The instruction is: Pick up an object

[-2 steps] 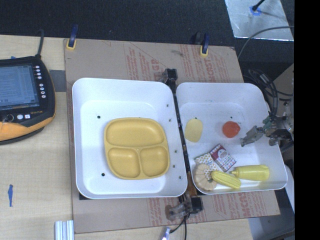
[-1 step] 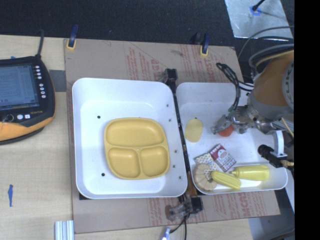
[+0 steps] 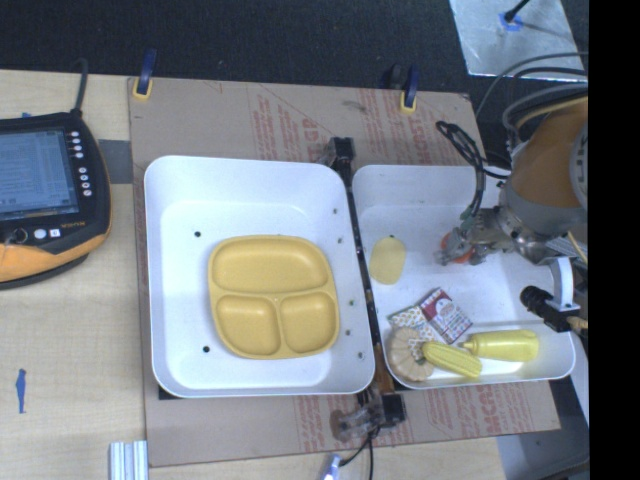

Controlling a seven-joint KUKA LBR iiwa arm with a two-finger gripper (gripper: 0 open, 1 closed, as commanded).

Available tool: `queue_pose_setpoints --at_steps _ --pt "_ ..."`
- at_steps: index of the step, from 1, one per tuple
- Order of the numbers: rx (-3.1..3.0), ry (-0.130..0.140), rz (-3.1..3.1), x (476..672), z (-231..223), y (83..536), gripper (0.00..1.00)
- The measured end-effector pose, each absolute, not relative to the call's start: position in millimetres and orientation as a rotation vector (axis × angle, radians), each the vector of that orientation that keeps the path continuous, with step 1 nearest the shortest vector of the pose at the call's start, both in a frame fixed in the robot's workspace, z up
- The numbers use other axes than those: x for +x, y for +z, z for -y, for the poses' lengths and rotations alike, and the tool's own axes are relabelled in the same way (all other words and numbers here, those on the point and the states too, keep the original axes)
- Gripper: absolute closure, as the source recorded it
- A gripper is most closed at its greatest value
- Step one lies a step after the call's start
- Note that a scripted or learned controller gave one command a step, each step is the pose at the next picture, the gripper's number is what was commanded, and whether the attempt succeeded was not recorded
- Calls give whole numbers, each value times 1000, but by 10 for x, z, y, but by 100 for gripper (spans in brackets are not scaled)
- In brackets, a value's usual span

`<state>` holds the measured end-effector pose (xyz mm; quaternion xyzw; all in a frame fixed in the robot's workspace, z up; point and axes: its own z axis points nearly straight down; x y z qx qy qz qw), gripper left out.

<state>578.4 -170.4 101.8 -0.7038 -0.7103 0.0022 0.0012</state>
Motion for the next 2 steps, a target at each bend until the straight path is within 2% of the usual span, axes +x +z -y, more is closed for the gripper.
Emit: queue_pose_setpoints --at_steps 1,2 --pt "-2211 5 2228 5954 1079 917 100" --pt "-2214 0 2226 5711 397 1925 100"
